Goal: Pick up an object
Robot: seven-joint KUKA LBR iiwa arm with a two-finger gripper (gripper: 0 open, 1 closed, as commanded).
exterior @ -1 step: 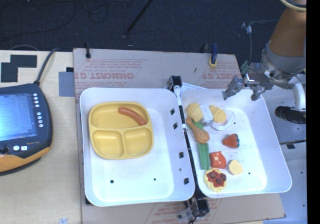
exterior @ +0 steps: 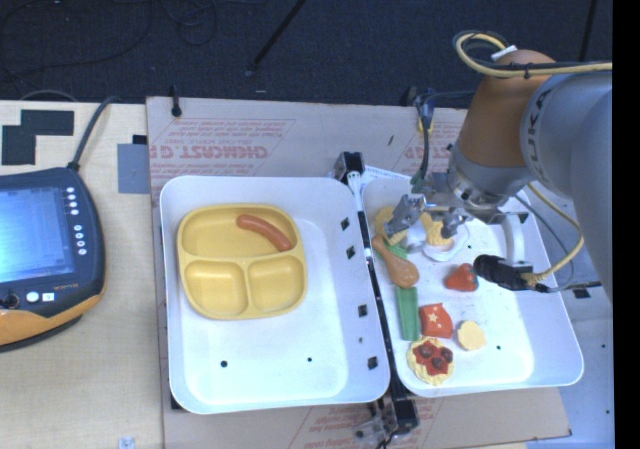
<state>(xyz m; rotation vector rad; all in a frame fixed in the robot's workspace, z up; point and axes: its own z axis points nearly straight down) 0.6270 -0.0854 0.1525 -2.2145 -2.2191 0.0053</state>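
The arm (exterior: 540, 127) is reaching in from the right, and its pincer (exterior: 428, 217) is hanging low over the back of the right bin (exterior: 560, 357). Whether it is spread or pinching anything, I cannot tell. A yellow piece (exterior: 436, 230) is lying right under it. The drumstick (exterior: 396, 262) is lying just left and nearer, with the green stick (exterior: 407, 311), the red pieces and the pizza (exterior: 431, 360) farther forward. In the left bin (exterior: 200, 377), a sausage (exterior: 266, 230) is lying in the yellow tray (exterior: 200, 287).
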